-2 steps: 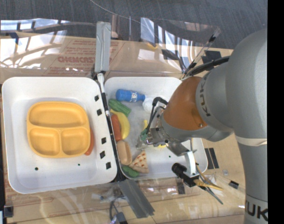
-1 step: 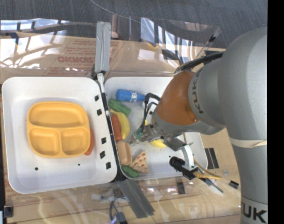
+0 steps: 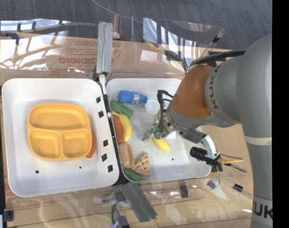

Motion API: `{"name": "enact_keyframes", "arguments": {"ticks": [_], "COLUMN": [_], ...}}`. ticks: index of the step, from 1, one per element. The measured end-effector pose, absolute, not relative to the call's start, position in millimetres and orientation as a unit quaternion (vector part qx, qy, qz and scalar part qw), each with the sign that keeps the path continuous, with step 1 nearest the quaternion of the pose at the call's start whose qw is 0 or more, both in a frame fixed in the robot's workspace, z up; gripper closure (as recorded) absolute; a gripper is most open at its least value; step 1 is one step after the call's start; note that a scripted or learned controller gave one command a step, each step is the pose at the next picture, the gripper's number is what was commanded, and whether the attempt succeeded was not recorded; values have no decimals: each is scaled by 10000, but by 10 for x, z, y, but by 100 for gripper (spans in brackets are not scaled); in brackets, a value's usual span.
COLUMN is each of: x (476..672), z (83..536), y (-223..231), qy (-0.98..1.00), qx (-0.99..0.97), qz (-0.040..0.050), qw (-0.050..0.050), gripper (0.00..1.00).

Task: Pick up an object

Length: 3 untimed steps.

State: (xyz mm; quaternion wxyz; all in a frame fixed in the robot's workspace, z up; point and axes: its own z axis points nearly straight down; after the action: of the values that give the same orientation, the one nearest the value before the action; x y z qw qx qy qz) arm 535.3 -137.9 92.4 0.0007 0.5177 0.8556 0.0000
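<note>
Grey arm (image 3: 239, 94) overhangs right bin (image 3: 182, 167), seemingly touching banana (image 3: 162, 144)

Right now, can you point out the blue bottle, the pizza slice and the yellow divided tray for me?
blue bottle (image 3: 130, 97): camera view, middle of its body.
pizza slice (image 3: 143, 165): camera view, centre of the wedge.
yellow divided tray (image 3: 59, 116): camera view, floor of its large upper compartment.
</note>
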Motion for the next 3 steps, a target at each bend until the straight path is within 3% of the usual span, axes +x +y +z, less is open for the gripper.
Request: {"name": "enact_keyframes", "arguments": {"ticks": [1, 2, 3], "x": [5358, 5676, 5612], "z": [1026, 1064, 916], "y": [-1378, -1321, -1164], "qy": [8568, 8811, 8728], "qx": [5157, 4729, 4880], "qz": [-1, 2, -3], "qw": [10, 5, -17], "gripper": [100, 100, 100]}}
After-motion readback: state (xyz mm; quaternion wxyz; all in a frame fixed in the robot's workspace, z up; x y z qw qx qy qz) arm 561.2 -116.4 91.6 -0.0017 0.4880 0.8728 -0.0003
